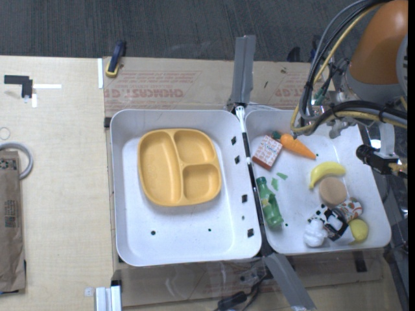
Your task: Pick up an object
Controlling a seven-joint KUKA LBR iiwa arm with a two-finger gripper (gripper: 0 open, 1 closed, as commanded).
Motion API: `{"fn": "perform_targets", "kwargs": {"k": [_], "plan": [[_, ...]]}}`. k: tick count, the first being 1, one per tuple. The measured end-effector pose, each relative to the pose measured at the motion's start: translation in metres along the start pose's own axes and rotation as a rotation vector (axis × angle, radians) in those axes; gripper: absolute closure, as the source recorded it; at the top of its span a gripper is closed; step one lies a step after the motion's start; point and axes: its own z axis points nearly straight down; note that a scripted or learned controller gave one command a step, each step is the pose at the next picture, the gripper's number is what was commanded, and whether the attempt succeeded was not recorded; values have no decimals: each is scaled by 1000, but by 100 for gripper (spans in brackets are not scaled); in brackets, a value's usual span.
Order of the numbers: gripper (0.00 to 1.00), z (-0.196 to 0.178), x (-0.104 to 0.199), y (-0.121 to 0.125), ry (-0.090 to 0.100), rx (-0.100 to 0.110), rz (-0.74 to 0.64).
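Two shallow white bins side by side on the pale surface (58, 173). In the left bin (123, 193), a yellow divided plate (180, 167), lying flat toward the back.

In the right bin (285, 241), all the loose things for picking:
- near the back, an orange-and-white carton (266, 151) just beside a carrot (297, 146);
- along the left wall, a green bottle (268, 203) on its side;
- toward the middle, a banana (326, 172) touching a tan round piece (332, 190) just in front of it;
- at the front right, a white-and-black toy (324, 229) next to a yellow lemon (358, 230).

From the right, the grey arm (382, 37) with its orange band and looping cables, reaching over the right bin's far side. Jaws low by that bin's right wall, apart from every item; released or clenched, cannot tell, and nothing seen between them.

Behind the bins, a cardboard sheet (155, 86) with a blue-and-yellow tool (117, 58) at its corner. At the far left, a brown paper bag (10, 219).
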Motion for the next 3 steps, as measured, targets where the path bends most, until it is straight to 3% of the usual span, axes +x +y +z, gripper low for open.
{"fn": "perform_targets", "kwargs": {"k": [1,2,3], "plan": [[0,-53,-30,-13,-2,-1,-62],[0,-32,-81,-21,-2,0,-74],[0,55,-34,3,-1,0,-108]]}}
